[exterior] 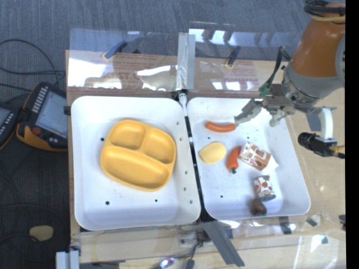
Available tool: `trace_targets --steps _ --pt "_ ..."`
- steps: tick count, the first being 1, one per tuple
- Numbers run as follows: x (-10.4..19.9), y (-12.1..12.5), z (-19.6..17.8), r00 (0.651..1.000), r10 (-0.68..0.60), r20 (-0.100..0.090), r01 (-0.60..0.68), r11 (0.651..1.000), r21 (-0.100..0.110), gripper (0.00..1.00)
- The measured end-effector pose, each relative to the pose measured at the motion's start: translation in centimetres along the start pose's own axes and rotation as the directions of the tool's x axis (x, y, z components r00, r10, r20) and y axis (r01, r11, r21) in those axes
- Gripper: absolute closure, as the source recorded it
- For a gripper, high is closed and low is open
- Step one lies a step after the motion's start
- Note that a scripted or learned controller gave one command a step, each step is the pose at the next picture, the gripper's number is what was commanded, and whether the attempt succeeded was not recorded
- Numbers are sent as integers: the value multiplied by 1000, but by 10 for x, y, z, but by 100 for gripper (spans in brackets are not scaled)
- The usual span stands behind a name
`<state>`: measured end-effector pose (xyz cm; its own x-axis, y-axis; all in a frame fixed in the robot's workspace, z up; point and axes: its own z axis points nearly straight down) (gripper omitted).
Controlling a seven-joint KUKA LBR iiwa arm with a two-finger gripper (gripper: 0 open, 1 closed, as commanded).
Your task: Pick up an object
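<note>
Your arm [317,43] reaches in from the right, and its gripper [261,112] hangs over the far right part of the right bin [291,150]. Two grey fingers [247,112] point down and to the left, spread apart with nothing between them. The nearer fingertip sits just beside the right end of the sausage [220,127], apart from it as far as the view allows you to judge.

Contents of the right bin, as you will find them:
- The sausage, orange-red, lies lengthwise near the far wall.
- A pale yellow rounded piece [212,152] sits below it, close to the divider between the bins.
- A small orange carrot [233,159] lies just beside that piece, to its right, roughly upright in the view.
- A white and red printed carton [255,157] lies flat just right of the carrot — whether they touch cannot be told.
- A small can [264,187] with a red label lies nearer the front.
- A dark brown lump [258,207] rests by the front wall, just below the can.

The left bin [84,172] holds a yellow divided plate [138,153] with three compartments, set near its middle, well apart from the gripper.

A teach pendant [42,115] lies on the floor left of the bench.
</note>
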<state>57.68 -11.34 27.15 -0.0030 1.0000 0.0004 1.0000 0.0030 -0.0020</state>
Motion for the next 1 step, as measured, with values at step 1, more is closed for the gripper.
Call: trace_targets --steps 1 --pt "-51 13 128 1000 2 1 -2 1000 1 0"
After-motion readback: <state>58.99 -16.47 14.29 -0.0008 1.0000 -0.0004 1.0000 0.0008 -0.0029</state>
